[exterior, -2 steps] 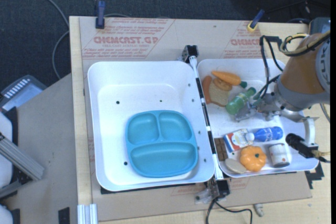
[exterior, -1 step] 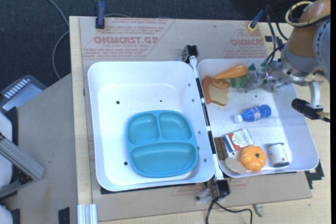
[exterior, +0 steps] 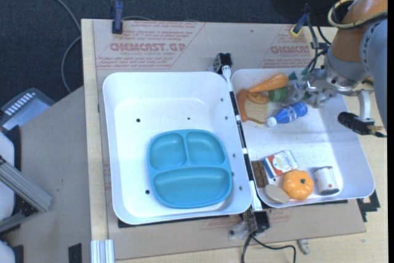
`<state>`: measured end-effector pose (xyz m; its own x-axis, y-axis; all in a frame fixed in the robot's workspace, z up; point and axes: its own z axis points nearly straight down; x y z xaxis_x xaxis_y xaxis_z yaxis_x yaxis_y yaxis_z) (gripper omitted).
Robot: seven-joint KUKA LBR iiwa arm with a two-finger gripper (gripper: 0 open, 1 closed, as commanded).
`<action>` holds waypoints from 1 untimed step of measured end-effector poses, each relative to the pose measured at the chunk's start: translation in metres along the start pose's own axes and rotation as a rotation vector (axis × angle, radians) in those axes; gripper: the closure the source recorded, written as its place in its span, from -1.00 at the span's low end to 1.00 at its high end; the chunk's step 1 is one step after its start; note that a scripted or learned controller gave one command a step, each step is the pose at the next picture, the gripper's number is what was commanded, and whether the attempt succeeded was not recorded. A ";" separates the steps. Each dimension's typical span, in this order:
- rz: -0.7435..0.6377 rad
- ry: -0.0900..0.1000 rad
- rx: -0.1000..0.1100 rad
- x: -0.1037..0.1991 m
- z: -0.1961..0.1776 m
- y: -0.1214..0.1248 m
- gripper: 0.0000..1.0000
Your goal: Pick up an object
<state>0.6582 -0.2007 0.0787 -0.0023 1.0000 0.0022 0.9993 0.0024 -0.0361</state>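
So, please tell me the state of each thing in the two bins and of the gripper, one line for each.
blue divided plate: flat in the left bin, nothing on it
carrot: lying at the far end of the right bin
blue bottle: lying on its side
orange pumpkin: upright
small can: on its side
gripper: low over the bin's far end, fingers unclear

The surface (exterior: 184,40) is a pale wooden board with red lettering printed across its twelve o'clock strip. Two shallow white bins sit directly on it, side by side and touching: the left bin (exterior: 123,108) toward nine o'clock, the right bin (exterior: 351,157) toward three. A blue clamp (exterior: 117,15) grips the surface's far edge near eleven o'clock.
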 end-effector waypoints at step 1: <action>0.001 0.000 -0.002 0.031 -0.001 0.001 -1.00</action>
<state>0.6589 -0.1692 0.0795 -0.0017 1.0000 0.0018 0.9994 0.0018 -0.0342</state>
